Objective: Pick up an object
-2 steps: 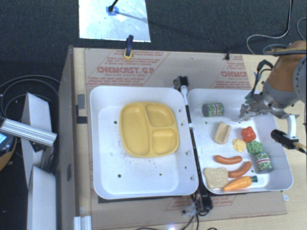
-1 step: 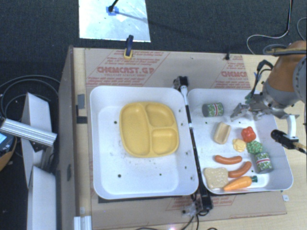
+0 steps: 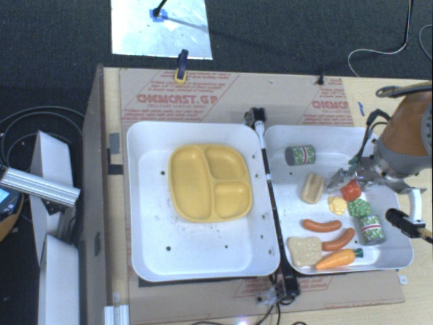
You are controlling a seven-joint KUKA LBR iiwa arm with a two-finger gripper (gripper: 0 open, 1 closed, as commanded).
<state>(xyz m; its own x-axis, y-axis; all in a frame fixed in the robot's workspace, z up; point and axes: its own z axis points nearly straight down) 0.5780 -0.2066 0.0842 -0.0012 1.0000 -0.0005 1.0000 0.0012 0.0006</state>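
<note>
Food toys crowd the right bin point(image 3: 399, 252), so the gripper point(image 3: 346, 181) comes in low from that bin's right edge, its tip at a red piece point(image 3: 350, 191) near the middle. Whether the pincer is spread or pinching I cannot tell. A green can point(image 3: 300, 155) lies toward the far edge; a carrot point(image 3: 336, 258) and bread slice point(image 3: 304, 250) sit by the near edge. The left bin point(image 3: 145, 249) carries a yellow tray point(image 3: 210, 182) at its middle, likely the drop-off spot.
</note>
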